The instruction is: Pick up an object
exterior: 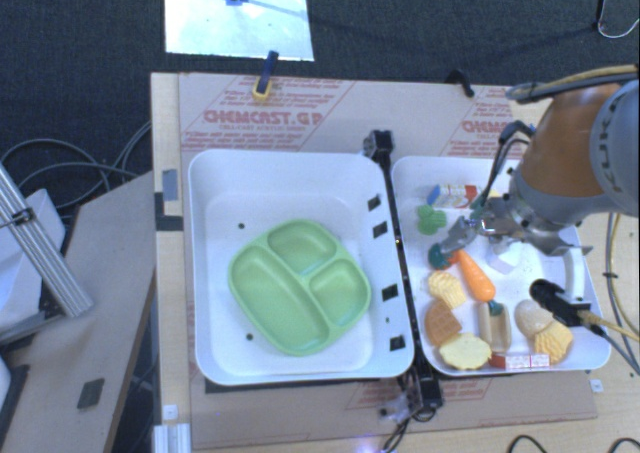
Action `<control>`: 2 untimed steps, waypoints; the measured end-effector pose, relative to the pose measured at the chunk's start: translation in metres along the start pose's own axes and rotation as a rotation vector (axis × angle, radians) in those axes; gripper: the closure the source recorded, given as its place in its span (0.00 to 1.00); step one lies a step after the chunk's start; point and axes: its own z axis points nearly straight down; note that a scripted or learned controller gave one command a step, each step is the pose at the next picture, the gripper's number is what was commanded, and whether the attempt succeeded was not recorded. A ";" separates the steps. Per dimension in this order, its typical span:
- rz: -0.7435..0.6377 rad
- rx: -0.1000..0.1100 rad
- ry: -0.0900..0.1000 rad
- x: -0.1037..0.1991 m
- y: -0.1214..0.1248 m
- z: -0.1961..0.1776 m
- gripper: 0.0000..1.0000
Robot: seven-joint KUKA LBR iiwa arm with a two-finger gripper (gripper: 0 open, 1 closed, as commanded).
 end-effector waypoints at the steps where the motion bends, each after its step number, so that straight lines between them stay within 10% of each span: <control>1: 0.000 -0.002 0.000 -0.007 0.002 0.045 0.00; 2: -0.001 -0.004 -0.001 -0.006 0.003 0.062 0.00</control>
